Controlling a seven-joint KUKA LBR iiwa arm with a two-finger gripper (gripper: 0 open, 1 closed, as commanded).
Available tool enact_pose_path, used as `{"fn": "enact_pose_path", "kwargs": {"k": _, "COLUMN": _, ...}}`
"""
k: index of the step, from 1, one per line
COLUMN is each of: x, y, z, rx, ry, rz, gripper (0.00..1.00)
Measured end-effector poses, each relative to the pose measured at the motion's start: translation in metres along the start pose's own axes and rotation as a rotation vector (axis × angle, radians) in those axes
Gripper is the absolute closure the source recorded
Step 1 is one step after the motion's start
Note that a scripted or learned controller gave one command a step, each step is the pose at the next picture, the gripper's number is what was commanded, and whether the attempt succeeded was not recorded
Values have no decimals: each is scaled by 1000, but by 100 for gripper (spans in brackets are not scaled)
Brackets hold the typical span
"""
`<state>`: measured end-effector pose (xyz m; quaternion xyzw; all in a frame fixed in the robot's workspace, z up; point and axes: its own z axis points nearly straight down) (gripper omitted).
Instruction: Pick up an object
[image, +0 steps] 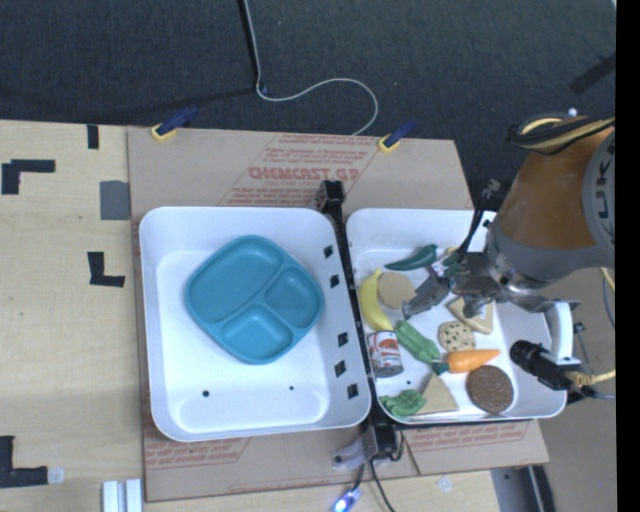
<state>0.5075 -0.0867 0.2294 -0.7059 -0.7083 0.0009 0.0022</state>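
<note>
gripper low in right bin above toys | fingers parted, grasping nothing | pick not yet done

Two white bins: left bin, right bin. One blue divided plate in left. In right: one banana, one carrot, one can, one cookie, one brown disc, several green pieces, count unclear.
</note>
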Motion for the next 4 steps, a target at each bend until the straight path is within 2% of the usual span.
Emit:
{"fn": "enact_pose_path", "kwargs": {"k": 1, "x": 57, "y": -25, "z": 0, "rx": 1, "ry": 0, "rz": -2, "gripper": 0}}
{"fn": "enact_pose_path", "kwargs": {"k": 2, "x": 55, "y": -24, "z": -10, "rx": 0, "ry": -1, "rz": 1, "gripper": 100}}
{"fn": "enact_pose_path", "kwargs": {"k": 3, "x": 135, "y": -24, "z": -48, "rx": -6, "ry": -1, "rz": -6, "gripper": 100}}
{"fn": "enact_pose_path", "kwargs": {"k": 4, "x": 122, "y": -23, "z": -184, "rx": -19, "ry": 0, "rz": 1, "gripper": 100}}
